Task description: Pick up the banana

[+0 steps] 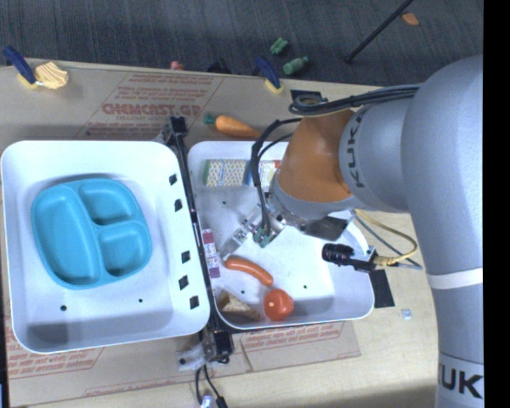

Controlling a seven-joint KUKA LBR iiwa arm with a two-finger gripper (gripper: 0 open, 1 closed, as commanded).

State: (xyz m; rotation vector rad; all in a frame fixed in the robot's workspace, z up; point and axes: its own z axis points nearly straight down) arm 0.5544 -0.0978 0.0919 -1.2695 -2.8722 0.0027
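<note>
My gripper (260, 229) is low inside the right bin (350, 300), near its middle and pointing toward the left wall. The orange band (319, 164) and the grey arm cover the bin's back right part and hide what lies there. Just in front of the gripper lies an orange-red sausage (248, 270), apart from it. A red tomato (278, 304) sits near the bin's front wall.
A brown bread-like piece (235, 306) lies beside the tomato. A striped packet (225, 172) rests at the right bin's back left, and a small purple item (209, 246) lies by its left wall. The left bin (34, 313) holds a blue divided tray (89, 230). A carrot (235, 127) lies behind the bins.
</note>
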